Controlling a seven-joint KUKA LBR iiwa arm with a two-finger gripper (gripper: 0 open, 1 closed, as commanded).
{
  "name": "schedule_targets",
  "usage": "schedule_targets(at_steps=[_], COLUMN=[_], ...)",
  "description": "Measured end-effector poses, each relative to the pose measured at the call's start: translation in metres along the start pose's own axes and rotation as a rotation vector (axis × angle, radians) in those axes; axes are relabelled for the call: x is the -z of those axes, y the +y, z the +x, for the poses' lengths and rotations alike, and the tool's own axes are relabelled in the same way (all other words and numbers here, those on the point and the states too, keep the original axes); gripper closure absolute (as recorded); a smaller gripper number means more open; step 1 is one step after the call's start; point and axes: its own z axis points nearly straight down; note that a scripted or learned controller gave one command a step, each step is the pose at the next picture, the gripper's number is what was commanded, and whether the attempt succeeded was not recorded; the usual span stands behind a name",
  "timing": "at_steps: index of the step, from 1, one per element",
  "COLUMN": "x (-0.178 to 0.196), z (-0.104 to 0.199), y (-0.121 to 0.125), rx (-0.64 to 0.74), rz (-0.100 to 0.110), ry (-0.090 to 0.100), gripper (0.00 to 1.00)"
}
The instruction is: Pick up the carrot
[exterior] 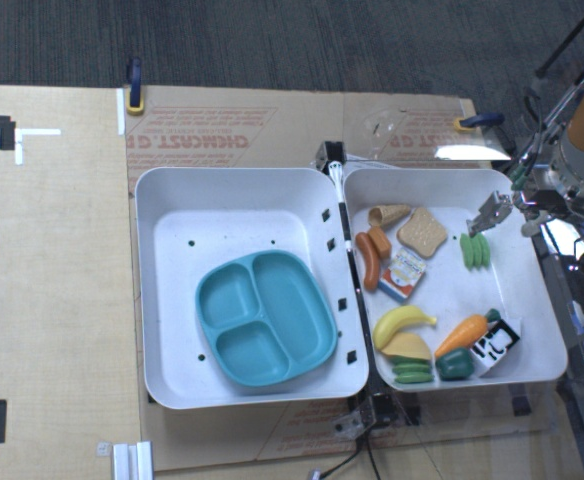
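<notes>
One carrot (461, 333) well below the gripper (489, 212), gripper's state unclear.

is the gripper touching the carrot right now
Apart. The camera view shows the gripper near the bin's far right edge, with white floor between it and the carrot.

I'm looking at a lab test bench. Two white bins (152, 298) sit on clamped cardboard (302, 128), with toy food and dark carpet (272, 18) beyond.
</notes>
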Motion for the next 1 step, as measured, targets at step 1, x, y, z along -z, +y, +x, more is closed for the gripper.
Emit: schedule_targets(at_steps=[1], x=[-0.0834], z=[-0.0027], y=[-0.0591], rx=[0.073], rz=[0.0], ry=[0.001], gripper=[0.0])
